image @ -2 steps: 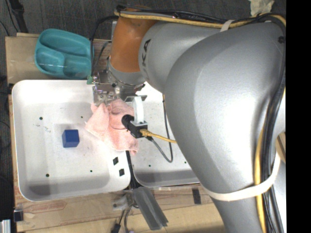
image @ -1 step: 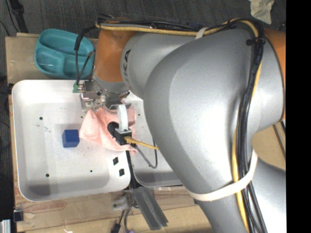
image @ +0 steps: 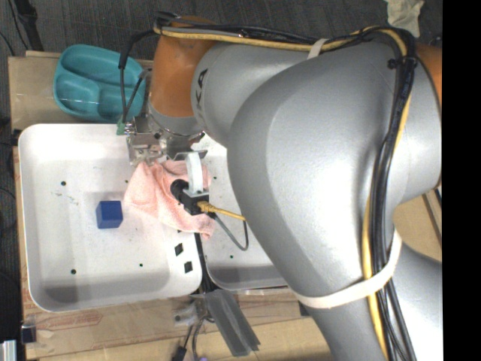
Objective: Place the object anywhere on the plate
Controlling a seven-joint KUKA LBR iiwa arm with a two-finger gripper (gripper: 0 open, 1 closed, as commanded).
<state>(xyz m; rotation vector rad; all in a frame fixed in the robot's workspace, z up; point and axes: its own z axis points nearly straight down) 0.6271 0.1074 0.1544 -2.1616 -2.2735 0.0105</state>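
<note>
1. One pink cloth [image: 161, 194] drapes below the gripper [image: 150, 150] in the left bin [image: 45, 149]; whether the jaws pinch it, I cannot tell.
2. Likely mid-carry; next it needs a plate found, then release.

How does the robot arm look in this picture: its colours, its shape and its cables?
The arm has bulky, rounded grey segments with an orange band above the wrist. Black and yellow cables run along it, fastened by pale straps. The gripper is a small metal unit.
</note>
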